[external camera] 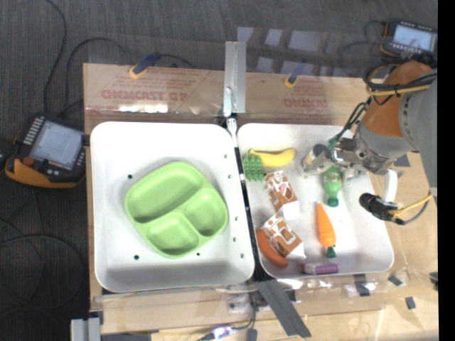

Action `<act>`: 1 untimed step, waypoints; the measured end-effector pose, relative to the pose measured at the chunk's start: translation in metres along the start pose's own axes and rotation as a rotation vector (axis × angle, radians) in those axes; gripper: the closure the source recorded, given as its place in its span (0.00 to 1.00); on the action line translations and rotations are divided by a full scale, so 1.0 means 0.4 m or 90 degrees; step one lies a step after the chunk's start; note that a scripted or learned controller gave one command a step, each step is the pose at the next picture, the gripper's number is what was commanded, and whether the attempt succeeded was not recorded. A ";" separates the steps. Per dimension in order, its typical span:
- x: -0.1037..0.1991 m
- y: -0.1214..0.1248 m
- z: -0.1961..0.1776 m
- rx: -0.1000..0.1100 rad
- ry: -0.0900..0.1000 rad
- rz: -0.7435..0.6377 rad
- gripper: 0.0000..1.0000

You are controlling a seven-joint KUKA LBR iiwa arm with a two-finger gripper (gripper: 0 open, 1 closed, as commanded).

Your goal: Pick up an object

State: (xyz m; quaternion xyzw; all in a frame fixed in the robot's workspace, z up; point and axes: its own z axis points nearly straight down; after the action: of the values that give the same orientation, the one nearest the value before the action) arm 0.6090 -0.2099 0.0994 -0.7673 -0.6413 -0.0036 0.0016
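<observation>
The right bin (370, 244) holds several toy foods: a yellow banana (272, 158), a green ridged piece (252, 166), two orange-and-white packets (281, 190) (283, 234), a red-brown sausage (269, 251), an orange carrot (325, 226), a small green bottle (332, 185) and a purple stick (320, 268). My gripper (322, 160) hangs low over the back of this bin, just above and left of the green bottle and right of the banana. The grey wrist and orange band reach in from the right. I see nothing held.
The left bin (114, 148) carries a light green divided plate (178, 208). A metal divider post (233, 84) stands behind the seam between the bins. A handheld pendant (50, 151) lies left of the bench, and cables trail off the right bin's edge.
</observation>
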 end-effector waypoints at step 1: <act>0.028 0.017 0.022 -0.003 -0.002 0.020 0.00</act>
State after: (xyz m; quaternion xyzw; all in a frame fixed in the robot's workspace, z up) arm 0.6179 -0.2000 0.0907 -0.7773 -0.6291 -0.0041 -0.0010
